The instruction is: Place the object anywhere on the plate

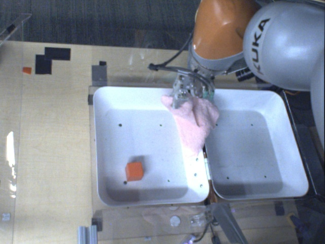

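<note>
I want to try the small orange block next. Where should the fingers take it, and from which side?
Take the small orange block from straight above, fingers closing on two opposite flat sides. It sits alone on the left white bin floor, clear of the walls.

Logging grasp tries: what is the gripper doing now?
Gripper: shut on the pink cloth, hanging over the bins' shared edge.
</note>
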Robot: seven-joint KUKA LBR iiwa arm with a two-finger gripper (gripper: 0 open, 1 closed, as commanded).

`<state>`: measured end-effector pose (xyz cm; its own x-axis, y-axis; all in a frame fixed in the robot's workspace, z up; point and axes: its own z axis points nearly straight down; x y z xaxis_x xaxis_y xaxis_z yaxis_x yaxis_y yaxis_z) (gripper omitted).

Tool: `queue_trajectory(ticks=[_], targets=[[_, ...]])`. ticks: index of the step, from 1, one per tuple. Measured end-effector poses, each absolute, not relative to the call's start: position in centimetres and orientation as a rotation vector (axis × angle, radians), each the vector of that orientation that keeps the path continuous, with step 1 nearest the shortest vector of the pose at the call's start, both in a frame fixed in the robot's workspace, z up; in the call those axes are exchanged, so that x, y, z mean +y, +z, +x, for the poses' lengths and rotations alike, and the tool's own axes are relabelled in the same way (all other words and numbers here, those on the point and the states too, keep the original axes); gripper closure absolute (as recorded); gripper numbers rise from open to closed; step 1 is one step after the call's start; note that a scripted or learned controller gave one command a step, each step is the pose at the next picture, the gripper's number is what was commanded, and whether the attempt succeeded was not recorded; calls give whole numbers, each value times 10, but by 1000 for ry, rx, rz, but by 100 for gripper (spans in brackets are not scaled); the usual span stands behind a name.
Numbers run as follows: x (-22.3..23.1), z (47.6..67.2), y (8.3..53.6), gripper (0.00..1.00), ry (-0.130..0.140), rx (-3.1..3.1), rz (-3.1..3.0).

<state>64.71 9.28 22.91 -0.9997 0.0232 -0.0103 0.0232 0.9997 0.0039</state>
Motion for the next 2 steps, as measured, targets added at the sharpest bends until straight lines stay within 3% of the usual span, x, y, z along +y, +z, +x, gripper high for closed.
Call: queue_trajectory(ticks=[1, 2], targets=[[146, 643, 230, 100, 7, 3131, -9], [145, 643, 230, 0, 7, 3131, -8]])
